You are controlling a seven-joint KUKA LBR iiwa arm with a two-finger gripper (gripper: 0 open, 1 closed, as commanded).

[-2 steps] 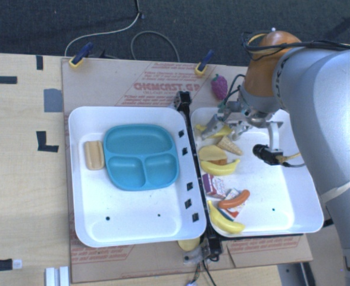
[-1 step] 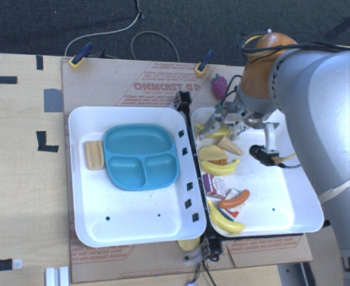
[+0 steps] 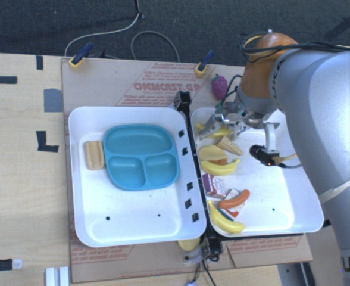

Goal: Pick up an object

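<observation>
Gripper (image 3: pixel 222 123) over right bin (image 3: pixel 282 210) — state unclear; two bananas (image 3: pixel 219 167), one sausage (image 3: pixel 233 199).

A single fixed camera looks down from above the table (image 3: pixel 20 159) at a slant, far enough back to take in both white bins whole: the left bin (image 3: pixel 83 219) and the right bin (image 3: pixel 294 210) side by side. Dark floor (image 3: pixel 56 11) fills the top of the view, and the arm (image 3: pixel 318 106) enters from the right, close and large.
</observation>
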